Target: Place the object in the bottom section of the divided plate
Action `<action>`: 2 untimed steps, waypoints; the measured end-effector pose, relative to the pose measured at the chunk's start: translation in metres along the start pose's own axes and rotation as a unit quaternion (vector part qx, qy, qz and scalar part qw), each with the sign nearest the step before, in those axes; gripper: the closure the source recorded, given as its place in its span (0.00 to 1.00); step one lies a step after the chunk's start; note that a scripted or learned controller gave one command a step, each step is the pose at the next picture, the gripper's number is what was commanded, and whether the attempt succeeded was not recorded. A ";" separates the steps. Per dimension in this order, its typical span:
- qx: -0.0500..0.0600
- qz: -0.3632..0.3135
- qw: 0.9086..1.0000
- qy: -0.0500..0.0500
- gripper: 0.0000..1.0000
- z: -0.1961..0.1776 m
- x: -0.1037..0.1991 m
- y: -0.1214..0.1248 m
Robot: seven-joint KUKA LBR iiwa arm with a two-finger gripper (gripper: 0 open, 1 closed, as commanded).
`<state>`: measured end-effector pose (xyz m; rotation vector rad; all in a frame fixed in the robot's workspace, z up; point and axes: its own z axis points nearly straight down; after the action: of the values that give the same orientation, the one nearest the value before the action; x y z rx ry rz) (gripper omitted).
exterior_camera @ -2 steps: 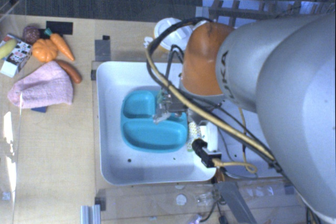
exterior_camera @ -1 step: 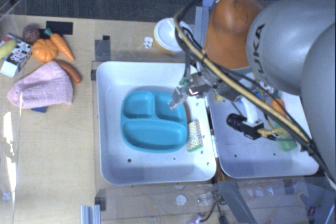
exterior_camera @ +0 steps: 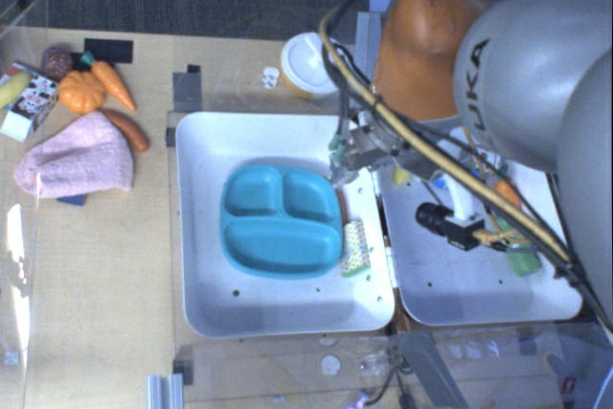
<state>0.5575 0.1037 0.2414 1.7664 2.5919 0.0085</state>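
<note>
A blue divided plate (exterior_camera: 281, 221) lies in the left white bin (exterior_camera: 206, 302), with two small sections at the back and one wide section at the front. All three sections look bare. My gripper (exterior_camera: 342, 166) hangs over the plate's back right corner, and its tips are hidden under the wrist and cables. A brown sausage-shaped object (exterior_camera: 343, 204) lies along the plate's right rim just below the gripper. A pale green dotted sponge-like piece (exterior_camera: 355, 247) rests beside the plate's front right corner.
The right bin (exterior_camera: 479, 302) holds an orange item (exterior_camera: 509, 193), a green item (exterior_camera: 525, 261) and a small yellow piece (exterior_camera: 401, 175). On the bench to the left lie a pink cloth (exterior_camera: 77, 160), a toy pumpkin (exterior_camera: 80, 92) and a carrot (exterior_camera: 117, 84). A white cup (exterior_camera: 305, 62) stands behind the bins.
</note>
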 end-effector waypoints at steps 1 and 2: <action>0.003 -0.041 0.999 0.001 1.00 0.035 0.034 -0.003; 0.003 -0.040 0.999 0.001 0.00 0.035 0.034 -0.003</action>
<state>0.5424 0.1339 0.2060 1.6624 2.6643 0.0027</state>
